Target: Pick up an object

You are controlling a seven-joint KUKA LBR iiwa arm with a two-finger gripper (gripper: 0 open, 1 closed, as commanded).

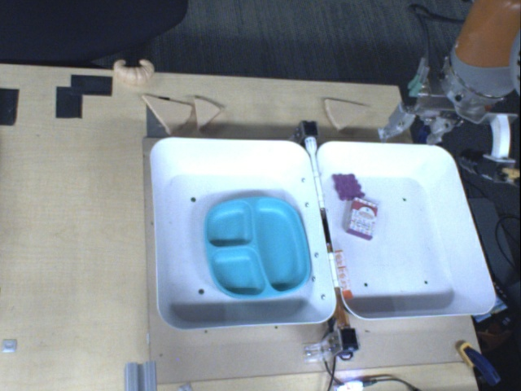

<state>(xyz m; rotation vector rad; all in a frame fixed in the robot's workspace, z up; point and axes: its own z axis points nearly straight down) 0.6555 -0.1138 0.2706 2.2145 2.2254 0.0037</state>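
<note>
Beige bench point(73, 243) under a slanted overhead camera, bearing two white bins side by side. Nearest me, the left bin point(175, 300) holds a blue tray point(256, 247) with three compartments: rigid, smooth plastic, wide and shallow, which I judge awkward for a two-finger grasp except at its raised rim. Farther in, the right bin point(440, 243) holds a small packet point(362, 217), red and white, lying flat; I expect it to be light and slightly crushable, best pinched across its short sides. Just beyond it lies a purple lump point(347, 186), apparently soft and light. Farthest, the gripper point(419, 125) hangs over the right bin's back rim, holding nothing; I cannot tell its finger state.
</note>
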